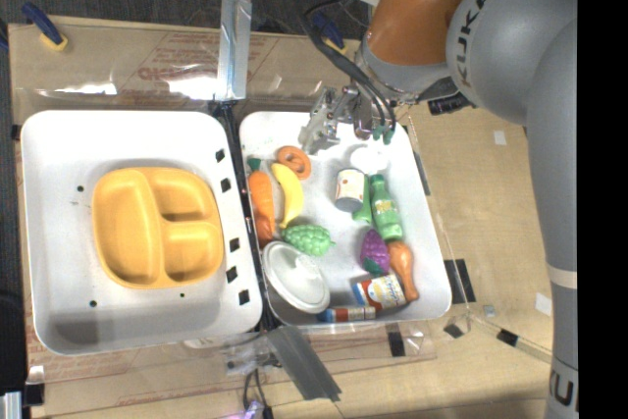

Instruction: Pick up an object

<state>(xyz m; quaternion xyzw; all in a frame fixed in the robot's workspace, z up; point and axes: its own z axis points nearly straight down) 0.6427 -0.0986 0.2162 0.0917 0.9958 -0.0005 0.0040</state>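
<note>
My gripper [339,120] hangs over the back edge of the right bin [429,211], above its far rim, with nothing visible between its parts. Below it in the bin lie an orange ring [292,160], a banana [287,192], a carrot [261,199], a white can [349,187], a green bottle [384,206], green grapes [308,238], a purple eggplant [374,250], an orange drumstick-shaped toy [402,268], a small labelled can [381,291] and a grey bowl [297,282].
The left bin [49,211] holds a yellow divided tray [160,223]. A taped metal strip [234,44] stands at the back between the bins. The arm's large grey body [530,64] fills the right side above the bench.
</note>
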